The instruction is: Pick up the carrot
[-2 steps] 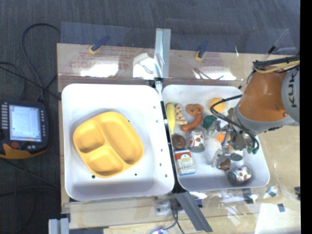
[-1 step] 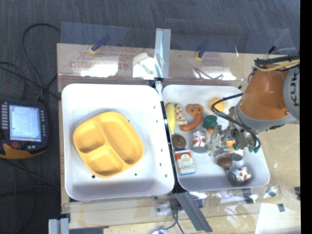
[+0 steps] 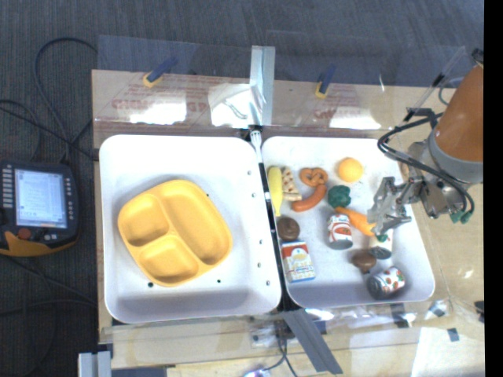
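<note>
The metal gripper (image 3: 383,228) hangs over the tapered orange carrot (image 3: 356,219). Whether its fingers are parted or closed cannot be made out.

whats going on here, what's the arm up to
A grey robot arm reaches in from the right over the right bin, which holds a scatter of toy food. Its pincer sits low at the right-hand end of the carrot, an orange piece lying beside a small can and below a green broccoli. The carrot lies in the bin, not lifted. The left bin holds a yellow divided tray.
</note>
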Controlling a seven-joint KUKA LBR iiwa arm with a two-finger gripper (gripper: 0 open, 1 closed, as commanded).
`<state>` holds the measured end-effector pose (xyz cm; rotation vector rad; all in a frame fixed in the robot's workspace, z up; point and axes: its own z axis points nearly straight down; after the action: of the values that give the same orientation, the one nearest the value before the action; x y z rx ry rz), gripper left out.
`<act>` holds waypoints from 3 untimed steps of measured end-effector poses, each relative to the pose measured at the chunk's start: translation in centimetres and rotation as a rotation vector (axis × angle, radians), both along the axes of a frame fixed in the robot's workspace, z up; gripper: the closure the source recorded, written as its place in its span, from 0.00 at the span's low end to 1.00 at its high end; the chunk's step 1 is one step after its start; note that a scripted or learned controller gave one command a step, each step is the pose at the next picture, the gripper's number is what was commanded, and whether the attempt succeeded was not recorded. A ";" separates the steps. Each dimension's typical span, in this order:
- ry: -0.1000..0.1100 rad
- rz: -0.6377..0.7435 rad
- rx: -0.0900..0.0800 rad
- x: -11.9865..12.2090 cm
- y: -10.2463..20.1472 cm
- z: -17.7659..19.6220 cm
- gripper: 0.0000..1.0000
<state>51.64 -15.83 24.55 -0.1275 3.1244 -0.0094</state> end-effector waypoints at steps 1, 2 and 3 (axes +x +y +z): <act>0.010 0.156 0.002 -1.9 -5.2 3.4 1.00; 0.003 0.231 -0.003 -2.5 -6.5 17.1 1.00; 0.021 0.198 0.010 1.1 -3.5 6.8 1.00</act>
<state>52.78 -19.35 31.35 -0.4384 3.1159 0.0092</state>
